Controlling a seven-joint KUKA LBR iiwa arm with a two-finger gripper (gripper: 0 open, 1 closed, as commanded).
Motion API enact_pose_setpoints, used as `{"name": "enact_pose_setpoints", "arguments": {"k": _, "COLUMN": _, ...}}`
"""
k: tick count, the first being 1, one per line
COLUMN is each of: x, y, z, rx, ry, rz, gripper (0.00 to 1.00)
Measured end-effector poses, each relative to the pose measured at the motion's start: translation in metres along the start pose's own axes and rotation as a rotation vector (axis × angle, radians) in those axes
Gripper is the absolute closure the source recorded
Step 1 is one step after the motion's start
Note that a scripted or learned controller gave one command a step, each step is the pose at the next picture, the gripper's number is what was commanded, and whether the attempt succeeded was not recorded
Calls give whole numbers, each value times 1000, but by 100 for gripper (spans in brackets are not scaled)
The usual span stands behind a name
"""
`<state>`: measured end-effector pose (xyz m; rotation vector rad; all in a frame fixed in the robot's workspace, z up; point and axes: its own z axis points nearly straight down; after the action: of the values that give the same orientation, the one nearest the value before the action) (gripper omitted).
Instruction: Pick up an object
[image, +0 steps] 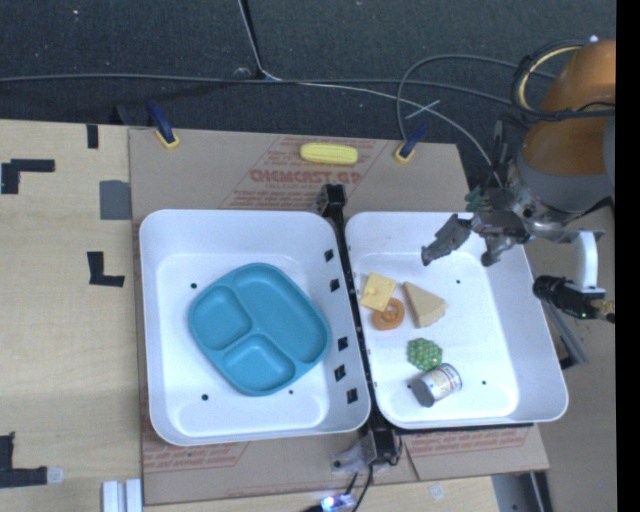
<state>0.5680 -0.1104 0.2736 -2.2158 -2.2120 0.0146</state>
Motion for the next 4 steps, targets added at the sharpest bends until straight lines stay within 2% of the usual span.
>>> {"name": "enact_pose_setpoints", "arguments": {"k": 1, "x": 0, "y": 2, "z": -7, "rx": -12, "ry": -1, "rz": -3, "gripper": 0}}
{"name": "enact_pose_setpoints", "arguments": {"k": 2, "x": -5, "y": 10, "z": 50, "rx": -8, "ry": -1, "rz": -2, "gripper": 0}}
{"name": "enact_pose_setpoints", "arguments": {"k": 4, "x": 3, "y": 3, "z": 139, "rx": -9, "ry": -1, "rz": -3, "gripper": 0}}
